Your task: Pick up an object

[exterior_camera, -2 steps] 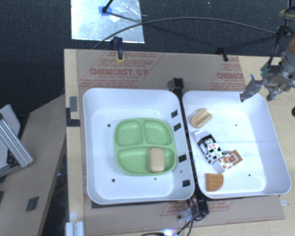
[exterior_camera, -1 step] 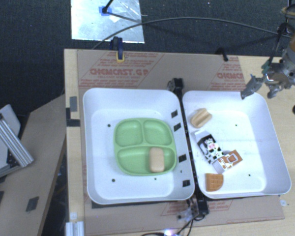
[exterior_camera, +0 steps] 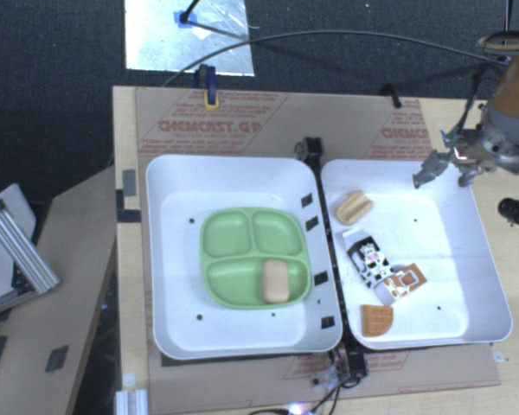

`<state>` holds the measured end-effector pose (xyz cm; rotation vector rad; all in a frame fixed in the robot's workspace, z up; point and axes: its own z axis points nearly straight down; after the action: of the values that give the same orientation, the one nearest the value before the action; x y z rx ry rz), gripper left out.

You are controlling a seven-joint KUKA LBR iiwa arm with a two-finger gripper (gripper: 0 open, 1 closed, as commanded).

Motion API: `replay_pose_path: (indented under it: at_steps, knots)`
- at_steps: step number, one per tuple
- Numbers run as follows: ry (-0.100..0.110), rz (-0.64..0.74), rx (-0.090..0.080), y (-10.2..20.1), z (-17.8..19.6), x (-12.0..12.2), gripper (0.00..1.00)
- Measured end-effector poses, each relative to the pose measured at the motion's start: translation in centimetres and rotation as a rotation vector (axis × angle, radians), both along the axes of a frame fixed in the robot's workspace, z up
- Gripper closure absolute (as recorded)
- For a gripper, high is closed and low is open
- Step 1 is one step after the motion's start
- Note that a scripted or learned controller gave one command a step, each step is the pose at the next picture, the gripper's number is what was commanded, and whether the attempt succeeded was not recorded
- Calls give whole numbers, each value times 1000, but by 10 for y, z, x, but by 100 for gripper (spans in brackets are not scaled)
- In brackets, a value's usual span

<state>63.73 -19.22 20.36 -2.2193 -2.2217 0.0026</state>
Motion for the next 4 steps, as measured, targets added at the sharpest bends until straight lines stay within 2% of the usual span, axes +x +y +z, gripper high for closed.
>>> replay_pose_path:
  at_steps: [2, 3, 4]
  knots:
    - [1, 4, 1, 4, -109, 4, 0]
    - [-8, 5, -1, 3, -94, 6, 100]
    - [-11, 3, -2, 2, -28, 7, 100]
